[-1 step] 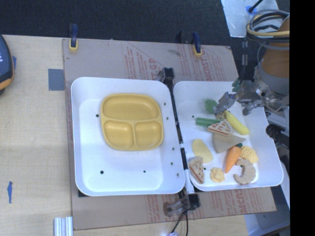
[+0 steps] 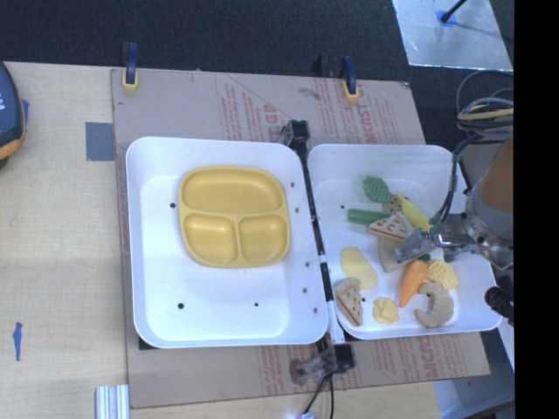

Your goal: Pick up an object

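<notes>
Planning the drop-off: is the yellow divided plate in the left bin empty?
Empty. The yellow divided plate lies flat in the left bin, all three compartments bare; the toy food sits in the right bin.

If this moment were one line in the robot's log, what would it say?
task: pick up an object | gripper: low in right bin, among toy food by carrot | hold: none seen | left bin: yellow tray

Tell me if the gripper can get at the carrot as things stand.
Probably yes. The gripper hangs right above the carrot in the right bin, and nothing lies on top of it, though toys crowd both sides.
</notes>
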You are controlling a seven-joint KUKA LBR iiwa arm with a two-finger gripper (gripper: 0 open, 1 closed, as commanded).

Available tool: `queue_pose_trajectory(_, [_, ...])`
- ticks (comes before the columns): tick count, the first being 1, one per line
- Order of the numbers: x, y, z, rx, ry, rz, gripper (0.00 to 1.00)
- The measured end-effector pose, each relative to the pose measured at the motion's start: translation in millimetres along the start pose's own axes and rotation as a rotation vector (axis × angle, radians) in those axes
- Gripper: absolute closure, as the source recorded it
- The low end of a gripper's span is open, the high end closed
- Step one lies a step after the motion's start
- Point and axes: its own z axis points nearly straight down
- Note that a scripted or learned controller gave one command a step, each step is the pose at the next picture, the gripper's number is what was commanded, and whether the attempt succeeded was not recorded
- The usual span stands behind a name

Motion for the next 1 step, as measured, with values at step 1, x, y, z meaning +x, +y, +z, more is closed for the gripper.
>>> queue_pose_trajectory(1, [26.5,-28.4,56.8,-0.007,0.002,-0.006,0.00])
